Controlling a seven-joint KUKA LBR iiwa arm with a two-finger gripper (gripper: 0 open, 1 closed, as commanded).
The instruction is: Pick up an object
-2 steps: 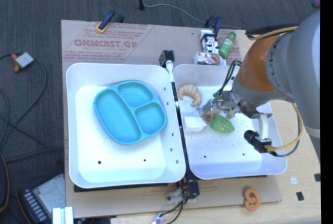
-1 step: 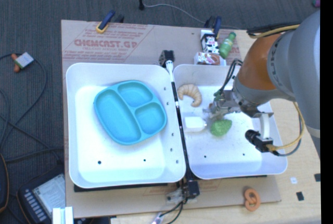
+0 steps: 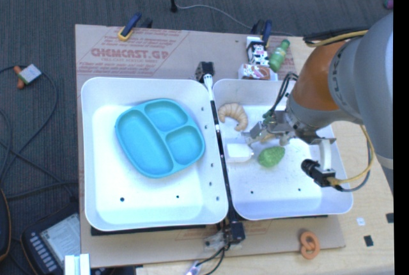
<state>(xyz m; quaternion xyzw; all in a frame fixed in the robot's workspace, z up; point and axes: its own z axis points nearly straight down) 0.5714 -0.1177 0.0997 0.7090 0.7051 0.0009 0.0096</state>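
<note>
In the right bin [image 3: 281,200] lie a tan croissant [image 3: 234,115], a small white block [image 3: 238,152] and a green lumpy object [image 3: 271,157]. My gripper [image 3: 263,133] hangs low over the middle of that bin, between the croissant and the green object, just above and left of the green one. Nothing shows between its fingers. The grey arm with its orange band [image 3: 323,85] reaches in from the right and hides the bin's upper right part.
The left bin [image 3: 108,197] holds a blue three-compartment plate [image 3: 161,136]. Behind the bins on the cardboard stand a green bottle [image 3: 278,55] and a small carton [image 3: 257,62]. An orange ring [image 3: 309,243] lies in front of the right bin.
</note>
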